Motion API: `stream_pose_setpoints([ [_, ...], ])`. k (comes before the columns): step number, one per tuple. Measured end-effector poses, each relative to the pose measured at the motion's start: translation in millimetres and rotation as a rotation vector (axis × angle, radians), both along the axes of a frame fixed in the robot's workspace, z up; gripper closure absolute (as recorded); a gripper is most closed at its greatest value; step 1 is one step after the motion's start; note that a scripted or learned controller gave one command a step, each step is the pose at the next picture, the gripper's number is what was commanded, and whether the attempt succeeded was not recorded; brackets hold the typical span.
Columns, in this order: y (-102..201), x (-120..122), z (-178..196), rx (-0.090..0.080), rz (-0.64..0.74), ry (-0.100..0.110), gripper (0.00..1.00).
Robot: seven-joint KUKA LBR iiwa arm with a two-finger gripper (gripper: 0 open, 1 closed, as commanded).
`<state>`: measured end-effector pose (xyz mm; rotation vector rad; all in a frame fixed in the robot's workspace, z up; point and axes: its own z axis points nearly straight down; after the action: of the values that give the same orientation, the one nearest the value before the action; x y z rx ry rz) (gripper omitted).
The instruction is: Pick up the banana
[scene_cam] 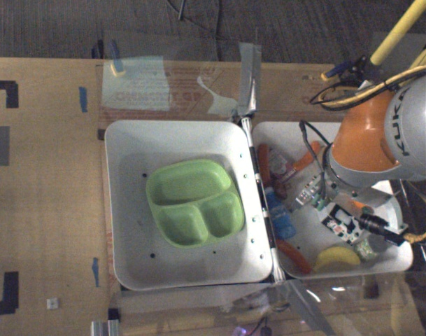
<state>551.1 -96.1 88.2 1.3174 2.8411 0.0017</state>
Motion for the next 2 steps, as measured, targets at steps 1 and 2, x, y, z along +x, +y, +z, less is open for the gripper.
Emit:
stream_pose_setpoints([
  [1, 20.9, -34.3, 96.4, 0.005, -0.559, 0.006, 1.00],
  [2, -5.3, -50.7, -0.6, 0.009, -0.714, 0.002, 1.00],
])
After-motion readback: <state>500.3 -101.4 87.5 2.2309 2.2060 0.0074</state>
